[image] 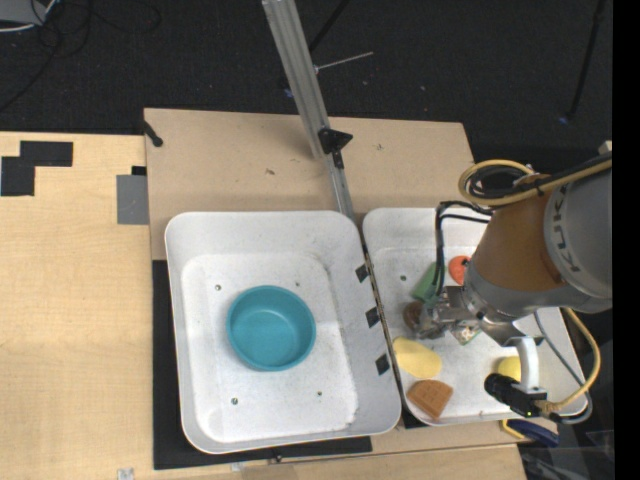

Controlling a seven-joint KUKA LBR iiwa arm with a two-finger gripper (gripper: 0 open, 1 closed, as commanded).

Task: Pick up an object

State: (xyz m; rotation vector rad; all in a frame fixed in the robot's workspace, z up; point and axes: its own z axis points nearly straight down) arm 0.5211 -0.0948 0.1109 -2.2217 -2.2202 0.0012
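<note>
Looking down from the camera view, the gripper (432, 318) is hovering low in the right bin (392, 230), but I cannot tell its state. At its 6 o'clock a yellow, probably soft and light object (416, 357) is lying; taking it across the middle looks safest. A brown piece (430, 399) is crowding the bin's near rim. The left bin (200, 238), holding a teal bowl (271, 327), is offering open room.

- A bowl (271, 327) sits in the left bin (200, 238)
- The right bin (395, 233) lies beside it; the gripper (432, 318) hangs over that bin, several small objects lying near it
</note>
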